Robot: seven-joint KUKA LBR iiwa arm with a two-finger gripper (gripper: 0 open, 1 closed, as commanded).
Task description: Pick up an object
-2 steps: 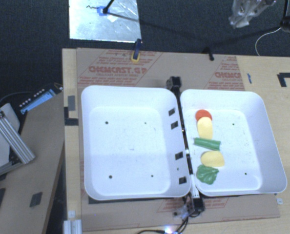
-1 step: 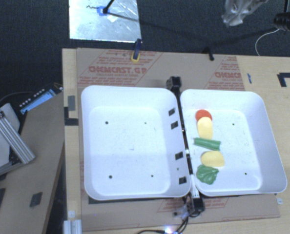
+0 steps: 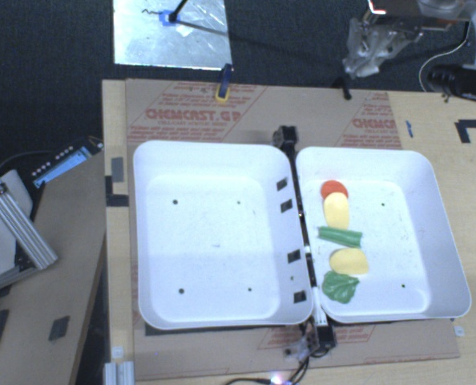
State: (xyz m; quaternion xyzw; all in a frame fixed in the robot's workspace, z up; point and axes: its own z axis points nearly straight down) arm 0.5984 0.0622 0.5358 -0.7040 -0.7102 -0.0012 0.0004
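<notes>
At the upper right of the frame, the pale grey metallic two-finger gripper (image 3: 365, 54) hangs from a silvery wrist, with a white cable looping beside it.

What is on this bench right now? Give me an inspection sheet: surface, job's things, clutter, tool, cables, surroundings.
Surface: bench board bears two shallow white bins, the left bin and the right bin, side by side.
Job's things: in the right bin, in a column near its left wall: red piece, pale yellow piece, green strip, second yellow piece, green leaf-shaped piece.
Clutter: yellow clip on the board's far edge.
Tool: tool raised beyond the far edge of the board, apart from the pieces; whether open or shut, cannot tell.
Cables: white cable by the arm; wires at the near edge.
Surroundings: silver sheet on dark floor.
</notes>
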